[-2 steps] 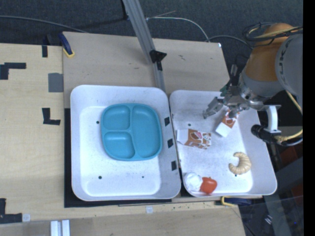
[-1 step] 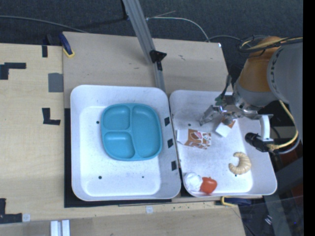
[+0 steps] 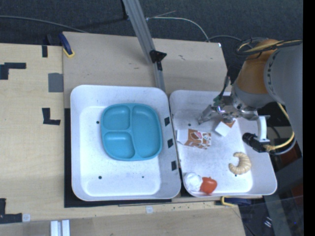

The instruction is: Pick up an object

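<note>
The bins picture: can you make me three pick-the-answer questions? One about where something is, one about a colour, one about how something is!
1. Where is the divided plate?
A. left bin
B. right bin
C. on the bench

2. What colour is that plate?
A. red
B. blue
C. yellow

3. How is the croissant right now?
A. held by the gripper
B. stacked on the plate
C. lying alone on the bin floor

Answers: 1 A, it lies inside the left bin. 2 B, it is light blue. 3 C, nothing touches it.
</note>
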`<state>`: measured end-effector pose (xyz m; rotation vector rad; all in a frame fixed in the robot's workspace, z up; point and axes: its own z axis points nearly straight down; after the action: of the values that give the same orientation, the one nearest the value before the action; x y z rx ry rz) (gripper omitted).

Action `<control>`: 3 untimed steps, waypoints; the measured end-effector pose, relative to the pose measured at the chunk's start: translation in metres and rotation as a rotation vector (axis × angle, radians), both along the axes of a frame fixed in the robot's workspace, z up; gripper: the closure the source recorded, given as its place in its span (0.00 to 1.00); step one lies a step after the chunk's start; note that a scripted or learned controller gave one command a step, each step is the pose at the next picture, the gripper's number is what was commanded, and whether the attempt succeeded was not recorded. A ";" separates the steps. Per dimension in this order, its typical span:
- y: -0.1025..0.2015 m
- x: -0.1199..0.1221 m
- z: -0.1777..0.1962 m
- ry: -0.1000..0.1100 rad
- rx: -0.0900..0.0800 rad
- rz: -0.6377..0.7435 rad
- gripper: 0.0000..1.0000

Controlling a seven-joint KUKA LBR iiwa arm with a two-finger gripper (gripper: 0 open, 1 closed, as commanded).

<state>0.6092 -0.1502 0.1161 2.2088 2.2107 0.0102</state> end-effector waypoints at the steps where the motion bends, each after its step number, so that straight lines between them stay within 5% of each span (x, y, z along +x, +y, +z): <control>1: 0.000 0.000 0.007 0.001 0.000 0.001 1.00; 3: -0.002 0.005 0.114 0.011 0.006 0.001 1.00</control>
<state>0.6143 -0.1518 0.2297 2.2165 2.2197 0.0042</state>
